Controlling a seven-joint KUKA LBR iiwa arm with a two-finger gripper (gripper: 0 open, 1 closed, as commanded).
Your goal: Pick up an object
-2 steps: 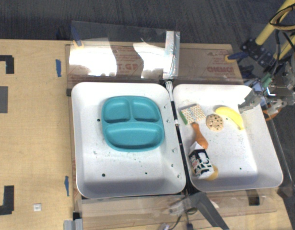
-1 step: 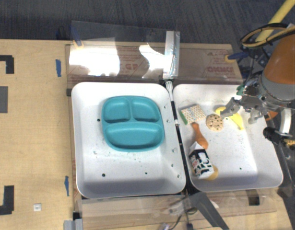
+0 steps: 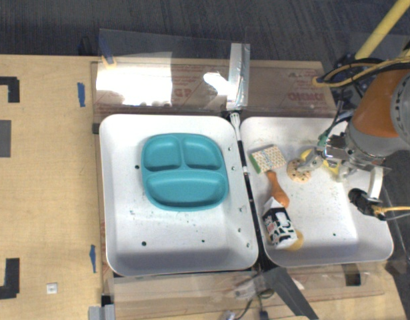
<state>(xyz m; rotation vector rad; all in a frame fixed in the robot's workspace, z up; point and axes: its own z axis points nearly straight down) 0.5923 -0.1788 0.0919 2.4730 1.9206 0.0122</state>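
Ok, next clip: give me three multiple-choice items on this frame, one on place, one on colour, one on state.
1. Where does the tray lie?
A. left bin
B. right bin
C. on the floor

2. What colour is the tray?
A. red
B. teal
C. black

3. How does the bottle sit?
A. upright
B. lying on its side
C. stacked on the tray

Key: 1 A, it rests inside the left bin. 2 B, its surface is plainly teal. 3 B, it lies flat on the floor of the right bin.

Teal divided plate [image 3: 185,171] lay centered in left white bin [image 3: 118,199]; blue tape strip [image 3: 81,93] marked wooden bench [image 3: 41,179].
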